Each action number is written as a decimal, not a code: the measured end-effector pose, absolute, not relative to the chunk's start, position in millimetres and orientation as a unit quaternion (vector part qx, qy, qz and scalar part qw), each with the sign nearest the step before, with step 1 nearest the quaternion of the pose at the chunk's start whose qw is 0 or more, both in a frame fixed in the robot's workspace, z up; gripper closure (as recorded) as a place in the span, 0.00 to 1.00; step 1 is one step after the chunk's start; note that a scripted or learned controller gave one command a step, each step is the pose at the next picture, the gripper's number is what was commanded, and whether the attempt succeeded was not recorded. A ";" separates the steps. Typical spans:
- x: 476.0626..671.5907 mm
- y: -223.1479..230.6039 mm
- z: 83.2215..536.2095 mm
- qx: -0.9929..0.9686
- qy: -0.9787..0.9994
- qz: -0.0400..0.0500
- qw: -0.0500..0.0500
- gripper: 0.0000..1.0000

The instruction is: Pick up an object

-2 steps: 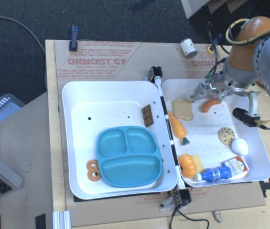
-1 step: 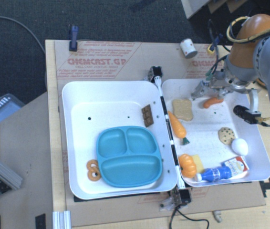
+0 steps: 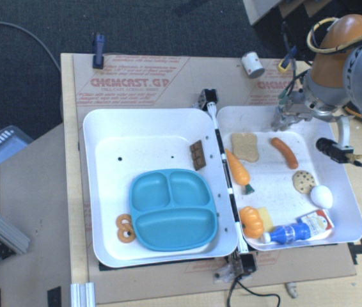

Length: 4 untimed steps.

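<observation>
My gripper (image 3: 288,119) hangs over the far rim of the right bin (image 3: 350,200), at about one o'clock from that bin's middle, and from this slant I cannot tell how wide it stands; nothing shows between its tips. My orange band (image 3: 341,50) sits above it at the view's two o'clock corner.

Closest to me is the sausage (image 3: 284,152), lying on the bin floor just below the gripper at six o'clock, apart from it. At nine o'clock from the sausage rests a slice of bread (image 3: 245,146), and below that a toy carrot (image 3: 238,169) lies along the bin's left wall. A chocolate-chip cookie (image 3: 303,181) and a white egg (image 3: 322,197) sit at five o'clock from the sausage, near each other. Along the near wall lie a blue-and-white tube (image 3: 297,229), a small orange pumpkin (image 3: 252,220) and a yellow block (image 3: 265,218) touching the pumpkin.

In the left bin (image 3: 101,146) a blue divided plate (image 3: 173,208) lies at six o'clock, a pretzel (image 3: 126,228) just beside its left edge, and a chocolate bar (image 3: 197,155) at the plate's one o'clock.
</observation>
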<state>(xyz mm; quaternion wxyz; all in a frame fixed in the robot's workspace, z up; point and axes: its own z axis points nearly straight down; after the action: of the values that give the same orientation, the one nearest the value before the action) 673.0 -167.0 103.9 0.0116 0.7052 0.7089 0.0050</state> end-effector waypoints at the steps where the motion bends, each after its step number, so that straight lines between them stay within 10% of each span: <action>1: 607.4 -178.9 132.9 0.707 0.707 0.000 0.000 1.00; 2: 552.3 -208.1 87.3 0.707 0.707 0.002 0.003 1.00; 3: 547.6 -175.7 144.2 0.707 0.707 0.001 0.001 1.00; 4: 547.1 -176.0 143.7 0.707 0.707 0.000 0.001 0.00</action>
<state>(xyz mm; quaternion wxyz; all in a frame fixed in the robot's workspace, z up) 547.1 -176.0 143.7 0.0007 0.7070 0.7072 0.0004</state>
